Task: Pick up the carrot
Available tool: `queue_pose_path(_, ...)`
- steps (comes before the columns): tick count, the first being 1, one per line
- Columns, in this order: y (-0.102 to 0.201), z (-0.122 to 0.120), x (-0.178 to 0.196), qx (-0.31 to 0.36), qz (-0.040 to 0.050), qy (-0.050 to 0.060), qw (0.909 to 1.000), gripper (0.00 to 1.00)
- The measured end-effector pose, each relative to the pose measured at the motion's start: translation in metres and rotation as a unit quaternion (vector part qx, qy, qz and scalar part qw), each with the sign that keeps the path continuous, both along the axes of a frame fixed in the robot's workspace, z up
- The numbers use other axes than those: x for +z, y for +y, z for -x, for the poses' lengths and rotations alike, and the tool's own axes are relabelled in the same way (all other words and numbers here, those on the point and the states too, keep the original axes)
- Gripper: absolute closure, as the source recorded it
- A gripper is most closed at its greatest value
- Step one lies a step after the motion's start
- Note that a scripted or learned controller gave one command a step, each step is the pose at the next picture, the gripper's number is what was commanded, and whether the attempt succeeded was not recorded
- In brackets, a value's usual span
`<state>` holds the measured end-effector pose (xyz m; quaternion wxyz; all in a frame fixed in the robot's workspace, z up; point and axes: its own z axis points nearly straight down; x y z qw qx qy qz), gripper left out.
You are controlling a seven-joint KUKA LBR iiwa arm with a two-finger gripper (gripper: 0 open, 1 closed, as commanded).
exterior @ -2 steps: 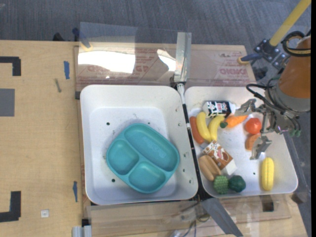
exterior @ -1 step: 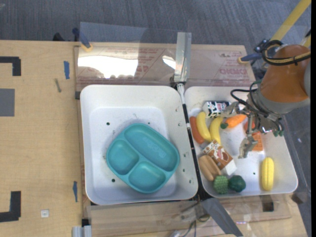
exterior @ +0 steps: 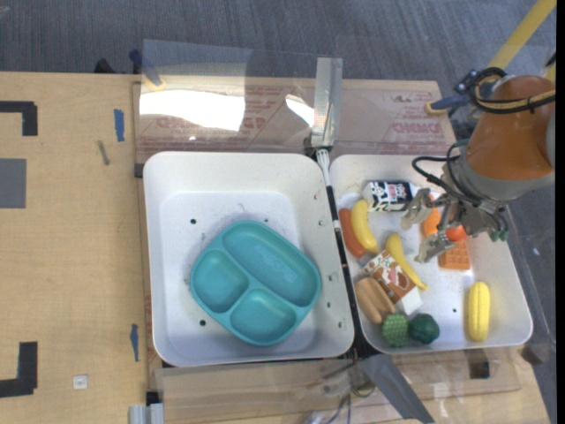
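Observation:
The carrot [exterior: 432, 222] is a small orange piece in the right bin [exterior: 521, 325], near its far right side. My gripper [exterior: 444, 228] hangs directly over it, under the orange wrist band, and its metal parts cover part of the carrot. Some orange shows through the gripper's metalwork. I cannot make out whether the carrot is lifted or resting on the bin floor.
An orange waffle [exterior: 455, 257] lies just below the gripper and a yellow corn cob [exterior: 478, 310] nearer the front. A milk carton [exterior: 388, 194], bananas [exterior: 361, 223], a hot dog [exterior: 372, 300] and green vegetables [exterior: 410, 329] crowd the bin's left. The left bin [exterior: 168, 184] holds a teal divided plate [exterior: 255, 281].

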<state>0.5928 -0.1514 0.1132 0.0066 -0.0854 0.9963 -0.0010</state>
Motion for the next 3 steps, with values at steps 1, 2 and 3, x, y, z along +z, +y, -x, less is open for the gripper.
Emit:
queue_pose_path(1, 0.009, -0.015, 0.093, 0.066, 0.0013, -0.001, 0.9978, 1.00)
queue_pose_path(2, 0.011, -0.016, 0.102, 0.065, 0.0009, -0.003, 0.9979, 1.00)
queue_pose_path(3, 0.011, -0.019, 0.114, 0.065, 0.0018, -0.008, 0.9978, 1.00)
